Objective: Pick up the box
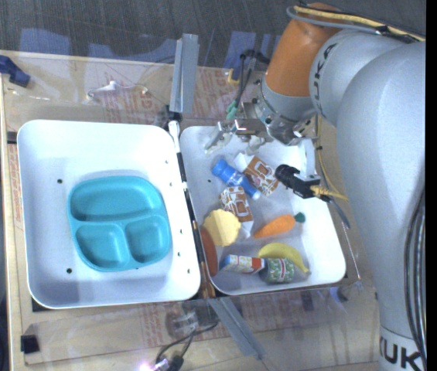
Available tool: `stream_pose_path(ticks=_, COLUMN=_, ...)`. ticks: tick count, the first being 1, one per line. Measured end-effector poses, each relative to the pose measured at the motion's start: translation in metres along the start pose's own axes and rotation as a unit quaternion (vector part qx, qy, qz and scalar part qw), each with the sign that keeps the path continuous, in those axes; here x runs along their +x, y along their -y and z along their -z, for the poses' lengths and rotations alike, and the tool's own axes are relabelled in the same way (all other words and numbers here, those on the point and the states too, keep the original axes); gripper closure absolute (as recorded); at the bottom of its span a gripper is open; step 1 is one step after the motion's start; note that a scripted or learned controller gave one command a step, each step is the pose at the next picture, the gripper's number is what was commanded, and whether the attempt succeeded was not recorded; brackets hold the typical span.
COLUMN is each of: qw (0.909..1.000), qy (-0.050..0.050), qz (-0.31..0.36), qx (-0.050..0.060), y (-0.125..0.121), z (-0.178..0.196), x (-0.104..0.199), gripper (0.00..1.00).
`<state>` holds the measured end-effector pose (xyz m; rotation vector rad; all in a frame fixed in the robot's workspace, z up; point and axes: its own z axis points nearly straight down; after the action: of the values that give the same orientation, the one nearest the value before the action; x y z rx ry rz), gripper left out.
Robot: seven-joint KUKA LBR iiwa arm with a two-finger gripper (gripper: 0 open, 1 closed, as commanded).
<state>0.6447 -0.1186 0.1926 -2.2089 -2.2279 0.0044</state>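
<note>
Two small brown-and-white boxes lie in the right bin [334, 242]: one box [261, 175] near the middle, the other box [235, 202] just below and left of it. My gripper [231, 134] hovers over the far left corner of that bin, above and left of the upper box and apart from it. Its metal fingers [216, 139] stand open with nothing between them.
The right bin also holds a blue bottle [228, 173], a yellow piece [221, 226], a carrot [278, 226], a banana [284, 253], a red-capped bottle [243, 263] and a brown item [209, 253] by the left wall. The left bin [40, 153] holds a teal divided tray [119, 222].
</note>
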Motion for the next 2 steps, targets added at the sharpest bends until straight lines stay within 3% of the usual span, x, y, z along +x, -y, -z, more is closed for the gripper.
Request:
stream_pose_path(ticks=1, qw=0.9997, qy=0.0, qz=-0.023, qx=-0.001, y=0.078, z=-0.101, x=-0.061, gripper=0.0)
stream_pose_path(ticks=2, qw=0.9994, qy=0.0, qz=-0.035, qx=-0.002, y=0.066, z=-0.052, x=-0.084, gripper=0.0)
